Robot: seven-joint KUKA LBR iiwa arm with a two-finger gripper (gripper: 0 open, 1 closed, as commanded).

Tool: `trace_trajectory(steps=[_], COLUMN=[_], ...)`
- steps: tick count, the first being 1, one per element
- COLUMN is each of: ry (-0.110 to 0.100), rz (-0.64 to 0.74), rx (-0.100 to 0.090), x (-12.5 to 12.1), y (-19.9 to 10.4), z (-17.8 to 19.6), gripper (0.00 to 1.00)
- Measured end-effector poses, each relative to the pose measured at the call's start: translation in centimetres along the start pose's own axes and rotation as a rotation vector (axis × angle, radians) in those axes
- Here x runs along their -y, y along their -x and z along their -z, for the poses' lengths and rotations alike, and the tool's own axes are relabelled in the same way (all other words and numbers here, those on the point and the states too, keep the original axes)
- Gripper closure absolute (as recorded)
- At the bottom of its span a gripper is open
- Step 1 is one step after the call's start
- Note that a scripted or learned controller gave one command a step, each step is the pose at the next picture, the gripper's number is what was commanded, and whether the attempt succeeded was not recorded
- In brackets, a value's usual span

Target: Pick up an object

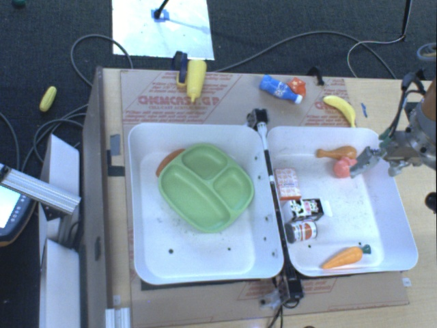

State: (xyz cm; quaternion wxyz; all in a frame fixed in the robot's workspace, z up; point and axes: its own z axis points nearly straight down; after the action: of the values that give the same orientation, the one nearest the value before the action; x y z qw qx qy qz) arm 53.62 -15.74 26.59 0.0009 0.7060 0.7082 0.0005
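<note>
Camera view, arm [422, 125] cut off, end effector [362, 161] blurred beside pink toy [341, 169]

- My end effector [364, 161] is grey metal.
- Both bins [205, 268] are white.
- The sectioned plate [205, 186] is pale green.
- The carrot [345, 256] is orange with a green top.
- The drumstick [336, 153] is orange-brown, the small lump [341, 169] pink.
- The banana [339, 108] is yellow.
- The counter [225, 91] is tan with red printing.
- The small carton [304, 210] is black and white.
</note>
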Motion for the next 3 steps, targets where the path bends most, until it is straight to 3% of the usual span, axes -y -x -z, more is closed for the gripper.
trace_trajectory(steps=[1, 2, 3], ry=[-0.003, 0.0, 0.005], rz=[-0.002, 0.0, 0.002], rx=[-0.001, 0.0, 0.001], x=[-4.6, -8.8, -8.9], y=[4.1, 3.4, 3.4], z=[-10.2, -18.2, -17.0], gripper=[0.0, 0.0, 1.0])
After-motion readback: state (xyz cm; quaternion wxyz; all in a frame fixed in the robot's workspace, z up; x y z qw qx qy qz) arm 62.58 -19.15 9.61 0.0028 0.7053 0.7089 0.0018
